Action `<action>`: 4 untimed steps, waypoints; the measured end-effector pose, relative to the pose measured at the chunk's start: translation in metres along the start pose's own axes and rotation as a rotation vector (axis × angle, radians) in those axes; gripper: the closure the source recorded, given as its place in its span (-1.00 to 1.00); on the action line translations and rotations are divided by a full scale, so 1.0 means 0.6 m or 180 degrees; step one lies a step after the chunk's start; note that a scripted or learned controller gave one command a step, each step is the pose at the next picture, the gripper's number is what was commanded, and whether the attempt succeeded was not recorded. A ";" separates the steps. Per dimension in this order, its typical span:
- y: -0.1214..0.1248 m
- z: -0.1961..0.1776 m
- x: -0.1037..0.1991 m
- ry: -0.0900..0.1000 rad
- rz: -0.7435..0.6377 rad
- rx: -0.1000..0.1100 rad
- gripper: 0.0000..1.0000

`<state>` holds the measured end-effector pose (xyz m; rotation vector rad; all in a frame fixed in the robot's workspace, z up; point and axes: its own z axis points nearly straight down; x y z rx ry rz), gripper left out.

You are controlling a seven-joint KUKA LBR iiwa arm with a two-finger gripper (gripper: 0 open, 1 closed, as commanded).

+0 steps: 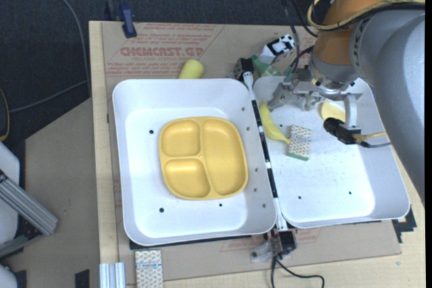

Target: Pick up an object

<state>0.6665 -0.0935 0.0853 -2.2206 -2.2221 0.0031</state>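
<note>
The worktop (101, 145) is a brown board carrying two shallow white bins side by side. The arm (395, 37) enters from the right, grey with an orange band (344, 17) above the wrist, and reaches down over the far part of the right bin (337, 192). The left bin (135, 165) holds one yellow plate (202, 157) with three compartments, lying flat near its centre.

In the right bin, a yellow banana (268, 126) lies along the left wall, towards the far end. Just beside its near end rests a small speckled sponge (299, 142), tilted. A pale yellow piece (332, 111) shows partly under the hand; what it is cannot be told.

The hand (317, 99) sits low at the far end of the right bin, right of the banana and apart from it. Whether it is wide, narrow or holding anything cannot be told.

On the board beyond the left bin lies a small yellow item (191, 69), with a blue clip (126, 19) at the far left edge.
</note>
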 end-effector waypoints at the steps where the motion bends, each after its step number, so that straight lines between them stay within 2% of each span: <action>1: 0.000 0.000 -0.001 0.0003 0.0000 -0.0001 -1.00; 2: -0.004 0.000 0.001 0.0002 0.0002 -0.0004 -1.00; 3: -0.130 0.002 -0.061 0.0003 0.0007 0.0000 -1.00; 4: -0.128 -0.015 -0.060 0.0006 0.0007 -0.0006 1.00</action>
